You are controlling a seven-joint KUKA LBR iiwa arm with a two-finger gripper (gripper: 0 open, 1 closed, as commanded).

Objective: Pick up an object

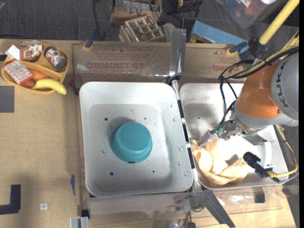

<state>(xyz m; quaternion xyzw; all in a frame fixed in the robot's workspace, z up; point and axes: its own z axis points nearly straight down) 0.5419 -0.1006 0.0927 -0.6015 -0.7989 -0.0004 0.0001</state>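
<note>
A teal bowl (132, 142) lies upside down in the middle of the left bin (95, 103). In the right bin (199, 103) a crumpled pale orange cloth (219, 164) is heaped against the near left corner. My gripper (219, 133) reaches down from the orange-banded wrist and sits at the cloth's upper edge, touching or just above it. The wrist hides how the jaws stand.
A yellow tray (28, 75) with a banana, cans and boxes rests on the bench at the far left. A cardboard wall runs behind both bins, with clutter beyond it. The arm covers the right bin's right half.
</note>
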